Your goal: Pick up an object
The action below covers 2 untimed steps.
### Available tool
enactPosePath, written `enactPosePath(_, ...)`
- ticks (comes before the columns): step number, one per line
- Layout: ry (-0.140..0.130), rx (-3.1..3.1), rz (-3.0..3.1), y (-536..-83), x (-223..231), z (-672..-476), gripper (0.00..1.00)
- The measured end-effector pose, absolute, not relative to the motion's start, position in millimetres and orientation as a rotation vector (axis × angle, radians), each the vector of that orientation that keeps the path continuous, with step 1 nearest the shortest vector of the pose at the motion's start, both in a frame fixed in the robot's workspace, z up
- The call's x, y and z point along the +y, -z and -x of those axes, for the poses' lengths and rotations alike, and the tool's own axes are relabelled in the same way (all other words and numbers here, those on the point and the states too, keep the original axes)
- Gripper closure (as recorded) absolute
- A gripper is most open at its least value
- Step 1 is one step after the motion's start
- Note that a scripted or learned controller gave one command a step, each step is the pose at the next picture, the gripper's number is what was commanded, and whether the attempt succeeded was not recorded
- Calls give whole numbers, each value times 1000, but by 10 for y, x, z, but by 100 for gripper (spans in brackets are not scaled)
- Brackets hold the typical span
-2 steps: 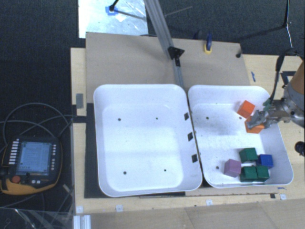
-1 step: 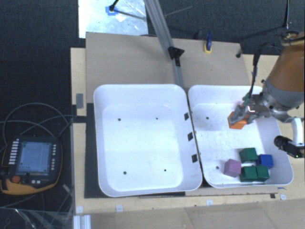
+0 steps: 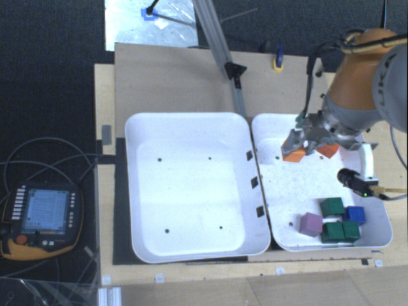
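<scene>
My gripper (image 3: 305, 143) hangs low over the far part of the right bin (image 3: 287, 193), below the orange band of the arm. Orange block parts show on either side of it: one piece (image 3: 293, 157) at its left lower edge, another (image 3: 328, 150) at its right. The gripper body hides what lies between them, so whether they are one block or two is unclear. In the bin's near right corner sit a purple block (image 3: 311, 224), a green block (image 3: 331, 206), a blue block (image 3: 354, 214) and two more green blocks (image 3: 340, 233).
The left bin (image 3: 191, 117) lies beside the right one, with black clips (image 3: 254, 182) along the shared wall. A slanted metal pole (image 3: 217, 37) crosses the back of the bench. A teach pendant (image 3: 41, 218) lies on the floor at left.
</scene>
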State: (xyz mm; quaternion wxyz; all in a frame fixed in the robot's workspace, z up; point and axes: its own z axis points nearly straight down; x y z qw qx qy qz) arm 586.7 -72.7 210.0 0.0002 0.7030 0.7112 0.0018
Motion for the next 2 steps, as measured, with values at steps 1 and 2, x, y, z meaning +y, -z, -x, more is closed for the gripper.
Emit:
enactPosePath(1, -7, 2232, -2209, -2236, -287, -6114, 100)
enactPosePath(2, -7, 2232, -2208, -2363, 233, -6350, 100)
